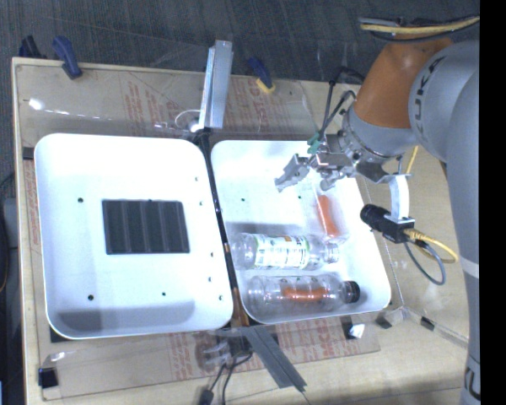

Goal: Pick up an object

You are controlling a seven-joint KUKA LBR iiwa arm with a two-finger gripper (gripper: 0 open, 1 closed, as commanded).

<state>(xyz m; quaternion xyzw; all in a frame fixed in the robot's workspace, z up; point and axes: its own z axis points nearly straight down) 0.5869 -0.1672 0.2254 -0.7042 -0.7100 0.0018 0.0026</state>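
Nearest the lens, along the right bin's (367,260) front wall and well below the gripper (308,169), lies a clear bottle (299,293) on its side with something orange inside and a dark cap at its right end. Just behind it, one step closer to the gripper, a second bottle (280,251) with a pale green label also lies flat, parallel to the first and close against it. Directly beneath the wrist, a little to the gripper's right, an orange tube (326,213) in a clear sleeve lies lengthwise, its near end about touching the labelled bottle's cap end. The gripper hangs over the bin's far half, its fingers spread apart with nothing between them, above bare white floor; how high it sits over that floor I cannot judge. Far off to its left, the left bin (59,167) carries a dark ribbed pad (146,226). As for progress, I judge the pick hardly begun: all three objects rest on the bin floor and none is grasped. What remains is to line up over one, the tube being closest, then descend, close and lift.
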